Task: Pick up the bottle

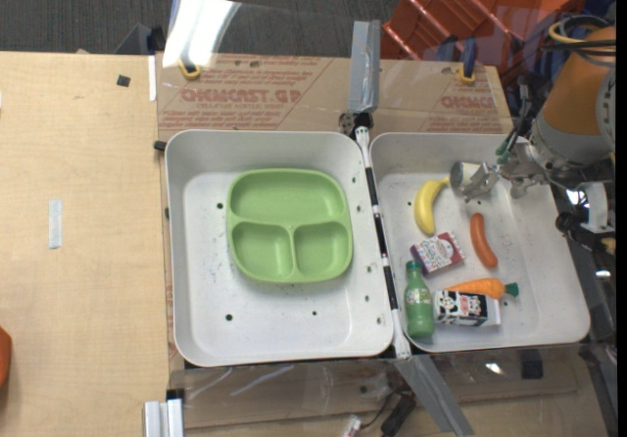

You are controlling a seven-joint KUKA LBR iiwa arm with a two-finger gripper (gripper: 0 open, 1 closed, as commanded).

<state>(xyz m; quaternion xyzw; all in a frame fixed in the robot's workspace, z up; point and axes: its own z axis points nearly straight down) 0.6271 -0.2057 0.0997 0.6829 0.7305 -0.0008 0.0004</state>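
The green bottle (419, 300) with a white label lies in the right bin (549, 327), at its front left corner against the wall between the two bins. My gripper (471, 179) hangs over the back of the right bin, just right of the banana (427, 206). It is well behind the bottle and apart from it. The grey arm with its orange band (578, 92) comes in from the right edge.
Between gripper and bottle lie a red sausage (482, 240) and a small pink carton (438, 253). An orange carrot (482, 288) and a cow-print milk carton (467, 308) sit right beside the bottle. The left bin (196, 327) holds a green divided plate (290, 225).
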